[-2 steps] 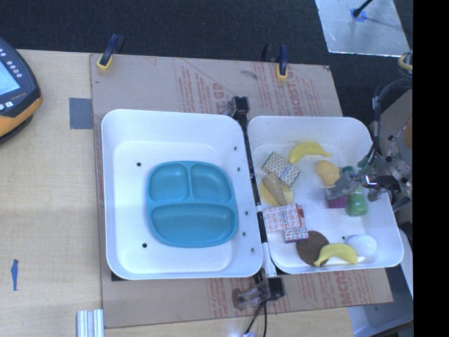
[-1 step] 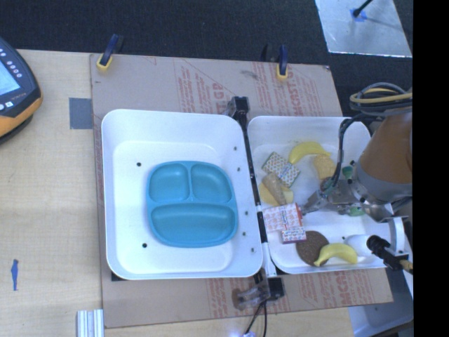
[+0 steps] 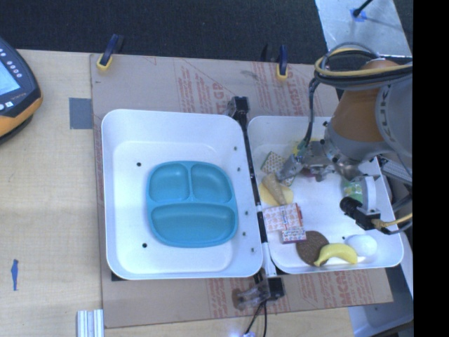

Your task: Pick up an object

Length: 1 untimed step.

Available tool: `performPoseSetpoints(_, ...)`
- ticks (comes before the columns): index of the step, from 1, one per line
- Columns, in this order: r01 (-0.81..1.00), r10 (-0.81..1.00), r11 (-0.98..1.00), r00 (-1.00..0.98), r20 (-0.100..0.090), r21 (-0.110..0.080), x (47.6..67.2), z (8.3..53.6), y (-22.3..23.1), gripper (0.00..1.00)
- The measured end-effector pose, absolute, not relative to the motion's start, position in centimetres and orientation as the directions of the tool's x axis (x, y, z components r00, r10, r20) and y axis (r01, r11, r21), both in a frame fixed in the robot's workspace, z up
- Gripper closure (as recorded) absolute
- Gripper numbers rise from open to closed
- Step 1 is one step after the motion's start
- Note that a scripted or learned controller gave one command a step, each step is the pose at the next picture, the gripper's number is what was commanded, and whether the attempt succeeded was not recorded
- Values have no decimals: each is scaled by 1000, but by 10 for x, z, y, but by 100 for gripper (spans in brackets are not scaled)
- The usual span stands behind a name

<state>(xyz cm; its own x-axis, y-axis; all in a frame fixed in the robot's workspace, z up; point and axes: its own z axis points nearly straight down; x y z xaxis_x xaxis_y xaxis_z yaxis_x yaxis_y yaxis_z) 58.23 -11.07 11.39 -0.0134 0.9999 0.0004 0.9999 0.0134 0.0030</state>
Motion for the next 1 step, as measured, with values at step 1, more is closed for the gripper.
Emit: performPoseSetpoints(1, 1000, 1000, 7, -7, 0, 2, 638, 96, -104, 0)
